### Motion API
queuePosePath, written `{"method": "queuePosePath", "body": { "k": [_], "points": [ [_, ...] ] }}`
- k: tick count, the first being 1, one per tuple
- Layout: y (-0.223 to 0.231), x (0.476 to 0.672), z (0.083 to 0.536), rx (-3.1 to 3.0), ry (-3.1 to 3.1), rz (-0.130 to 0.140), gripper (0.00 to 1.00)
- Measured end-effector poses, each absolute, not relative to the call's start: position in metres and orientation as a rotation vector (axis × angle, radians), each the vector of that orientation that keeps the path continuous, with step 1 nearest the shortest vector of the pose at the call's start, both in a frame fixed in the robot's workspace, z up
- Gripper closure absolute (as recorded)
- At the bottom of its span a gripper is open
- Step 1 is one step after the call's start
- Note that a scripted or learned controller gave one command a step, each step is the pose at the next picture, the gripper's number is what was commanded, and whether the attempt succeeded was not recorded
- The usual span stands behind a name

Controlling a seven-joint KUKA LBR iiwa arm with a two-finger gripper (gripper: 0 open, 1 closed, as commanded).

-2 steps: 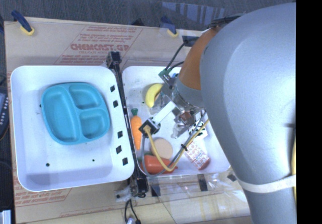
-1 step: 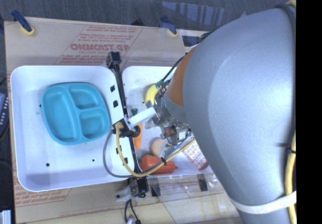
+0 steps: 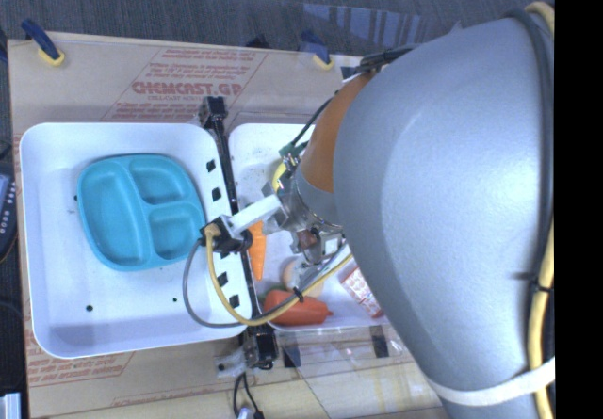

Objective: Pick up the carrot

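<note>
Carrot (image 3: 256,255) in right bin (image 3: 252,146); arm (image 3: 443,210) bent low, end effector (image 3: 306,248) beside it.

Bulky grey arm (image 3: 443,210), orange band (image 3: 325,149), yellow cable (image 3: 219,287)

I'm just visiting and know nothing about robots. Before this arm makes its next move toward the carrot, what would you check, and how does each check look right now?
1. Carrot located: ok. The carrot lies in the right bin, close to its left wall.
2. Tool over the carrot: ok, roughly. The tool sits just right of it.
3. Carrot between the tool's tips: cannot tell; the arm covers that spot.
4. Clear space around the carrot: not ok. A red-orange item and a pale piece lie close by.
5. Cable out of the way: not ok. A yellow cable loops beside the carrot.
6. Blue tray undisturbed in the left bin: ok.
</note>
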State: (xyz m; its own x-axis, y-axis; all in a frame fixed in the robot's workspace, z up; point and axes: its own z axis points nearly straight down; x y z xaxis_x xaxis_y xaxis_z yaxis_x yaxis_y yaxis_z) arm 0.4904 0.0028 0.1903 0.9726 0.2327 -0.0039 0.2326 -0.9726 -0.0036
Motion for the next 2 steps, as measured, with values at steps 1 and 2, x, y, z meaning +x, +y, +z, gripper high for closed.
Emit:
{"method": "queuePosePath", "body": {
  "k": [1,2],
  "points": [
    [0.0376,0.4755,0.1898,-3.12,-0.333,0.011,0.0],
    [0.0367,0.4756,0.1898,-3.121,-0.331,0.012,0.0]
  ]
}}
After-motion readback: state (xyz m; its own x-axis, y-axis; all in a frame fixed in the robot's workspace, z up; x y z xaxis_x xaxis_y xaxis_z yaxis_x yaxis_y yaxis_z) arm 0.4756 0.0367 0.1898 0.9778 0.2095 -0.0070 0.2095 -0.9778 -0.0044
